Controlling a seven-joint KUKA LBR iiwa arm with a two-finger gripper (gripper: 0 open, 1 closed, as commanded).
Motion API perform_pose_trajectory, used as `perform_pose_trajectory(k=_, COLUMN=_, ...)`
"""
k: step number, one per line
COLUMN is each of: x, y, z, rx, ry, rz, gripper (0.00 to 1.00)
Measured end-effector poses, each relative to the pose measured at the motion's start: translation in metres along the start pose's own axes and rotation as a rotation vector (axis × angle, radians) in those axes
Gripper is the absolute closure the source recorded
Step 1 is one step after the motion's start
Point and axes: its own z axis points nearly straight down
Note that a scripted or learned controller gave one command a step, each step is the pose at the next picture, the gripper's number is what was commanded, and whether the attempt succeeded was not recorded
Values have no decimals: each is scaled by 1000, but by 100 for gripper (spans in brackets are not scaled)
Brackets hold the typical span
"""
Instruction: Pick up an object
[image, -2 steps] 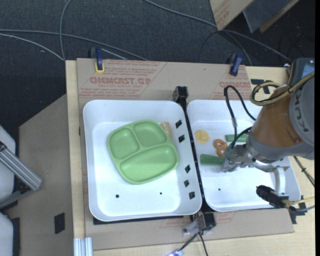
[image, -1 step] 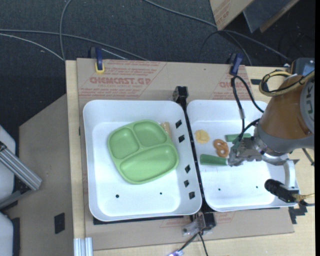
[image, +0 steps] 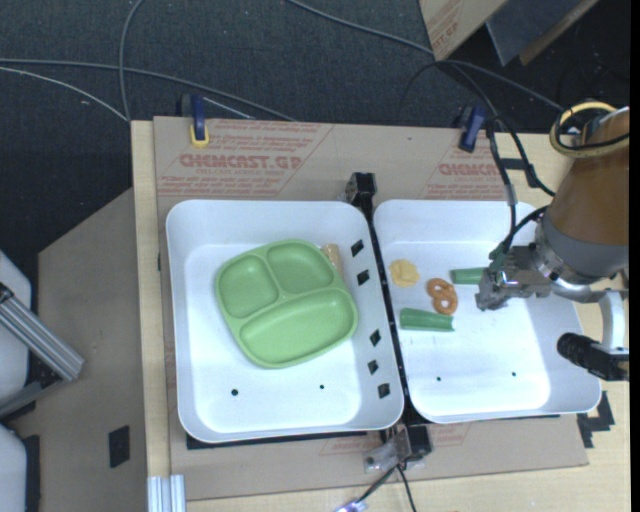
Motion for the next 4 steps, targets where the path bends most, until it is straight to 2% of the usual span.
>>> perform_pose_trajectory(k=1, x=0, y=1, z=-6, rx=4, ry=1, rz=0, gripper=100)
perform_pose_trajectory(k=3, x=103, y=-4, z=-28, rx=4, ry=3, rz=-5, gripper=100)
perform_pose_trajectory(k=4, x=151, y=-8, z=-14, rx=9, ry=2, rz=-1, gripper=100)
